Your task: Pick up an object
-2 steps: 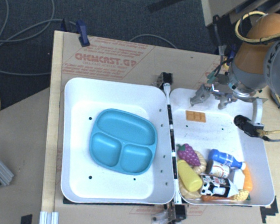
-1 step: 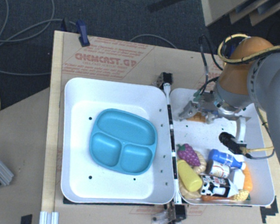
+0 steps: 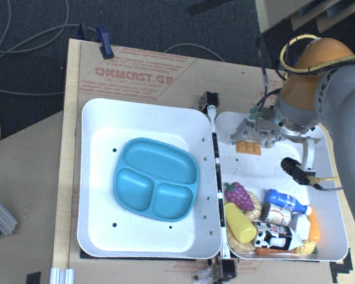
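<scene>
pincer (image 3: 252, 138): over the right bin's (image 3: 336, 209) far end, above a waffle (image 3: 248, 148); grip state unclear
left bin (image 3: 92, 160): holds blue tray (image 3: 156, 178)

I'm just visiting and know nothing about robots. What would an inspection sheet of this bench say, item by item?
Surface: brown bench board bearing two white bins side by side.
Job's things: right bin holds a pile of toy food: purple grapes, yellow piece, blue bottle, small waffle lying apart.
Clutter: blue divided tray in the left bin.
Grippers: gripper over the right bin's far end, near the waffle; nothing seen held.
Cables: black cords on the floor; yellow cable around the arm's orange band.
Surroundings: dark carpet; blue clamp at the board's far edge.
</scene>
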Motion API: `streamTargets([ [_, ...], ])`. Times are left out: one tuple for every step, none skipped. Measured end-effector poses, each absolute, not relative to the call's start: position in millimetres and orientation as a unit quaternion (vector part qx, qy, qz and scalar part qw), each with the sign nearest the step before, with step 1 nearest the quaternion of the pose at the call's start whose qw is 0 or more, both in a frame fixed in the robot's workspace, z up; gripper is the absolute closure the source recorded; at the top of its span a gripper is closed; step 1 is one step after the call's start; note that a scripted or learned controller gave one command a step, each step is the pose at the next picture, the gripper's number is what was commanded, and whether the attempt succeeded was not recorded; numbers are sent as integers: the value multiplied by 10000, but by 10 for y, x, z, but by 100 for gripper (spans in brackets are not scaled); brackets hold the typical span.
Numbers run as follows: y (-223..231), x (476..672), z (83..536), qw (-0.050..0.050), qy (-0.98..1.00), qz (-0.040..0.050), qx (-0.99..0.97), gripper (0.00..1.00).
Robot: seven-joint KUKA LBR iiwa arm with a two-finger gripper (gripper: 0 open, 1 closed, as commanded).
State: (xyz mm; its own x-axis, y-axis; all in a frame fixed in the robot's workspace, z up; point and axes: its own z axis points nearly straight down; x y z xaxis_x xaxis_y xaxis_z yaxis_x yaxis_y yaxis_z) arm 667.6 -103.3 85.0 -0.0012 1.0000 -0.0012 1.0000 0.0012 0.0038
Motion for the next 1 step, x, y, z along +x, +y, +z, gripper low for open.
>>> streamTargets([
  [-968,6667,850,2,7077,1,7065,0],
])
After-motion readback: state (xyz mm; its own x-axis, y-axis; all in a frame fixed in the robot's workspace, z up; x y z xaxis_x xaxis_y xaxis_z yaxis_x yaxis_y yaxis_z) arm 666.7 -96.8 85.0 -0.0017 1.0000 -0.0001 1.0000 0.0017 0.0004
